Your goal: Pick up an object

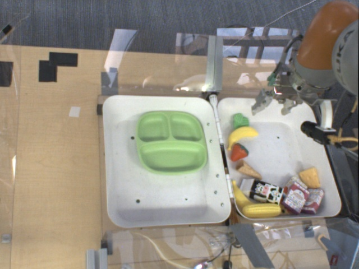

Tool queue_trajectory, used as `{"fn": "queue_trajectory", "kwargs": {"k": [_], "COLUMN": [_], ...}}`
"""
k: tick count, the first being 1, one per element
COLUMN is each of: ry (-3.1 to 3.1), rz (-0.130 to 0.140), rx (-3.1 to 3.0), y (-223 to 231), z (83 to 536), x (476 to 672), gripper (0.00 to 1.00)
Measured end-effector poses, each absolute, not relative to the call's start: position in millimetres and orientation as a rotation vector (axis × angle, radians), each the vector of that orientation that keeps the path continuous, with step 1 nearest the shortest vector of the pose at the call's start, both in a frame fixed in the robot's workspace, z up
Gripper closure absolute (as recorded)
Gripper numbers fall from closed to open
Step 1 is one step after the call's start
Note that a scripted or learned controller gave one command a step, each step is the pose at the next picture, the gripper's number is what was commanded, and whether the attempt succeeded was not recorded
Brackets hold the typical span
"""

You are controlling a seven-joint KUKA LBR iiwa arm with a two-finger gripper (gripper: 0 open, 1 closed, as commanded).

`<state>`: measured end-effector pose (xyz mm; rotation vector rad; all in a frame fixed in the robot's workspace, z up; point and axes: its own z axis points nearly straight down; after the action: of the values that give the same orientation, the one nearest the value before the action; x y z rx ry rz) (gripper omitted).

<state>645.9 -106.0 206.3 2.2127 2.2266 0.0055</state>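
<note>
Hovering over the right bin's [336,150] far edge, gripper [274,104] spread and holding nothing; two bananas [242,134], one strawberry [239,151] near the left wall, cartons [266,192] crowding the near edge, bare floor mid-bin; left bin [120,150] carries one green tray [170,142].

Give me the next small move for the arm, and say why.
Probably lower the tool toward the green toy and banana just left of it. Its fingers look open and empty above the right bin's far edge, so nothing is grasped yet.
</note>
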Motion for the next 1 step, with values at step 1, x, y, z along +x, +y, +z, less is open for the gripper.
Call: {"fn": "queue_trajectory", "kwargs": {"k": [1], "ry": [2.255], "rz": [0.007], "rx": [2.182], "y": [-57.6], "z": [186.1], "x": [668.1], "gripper": [0.0]}}
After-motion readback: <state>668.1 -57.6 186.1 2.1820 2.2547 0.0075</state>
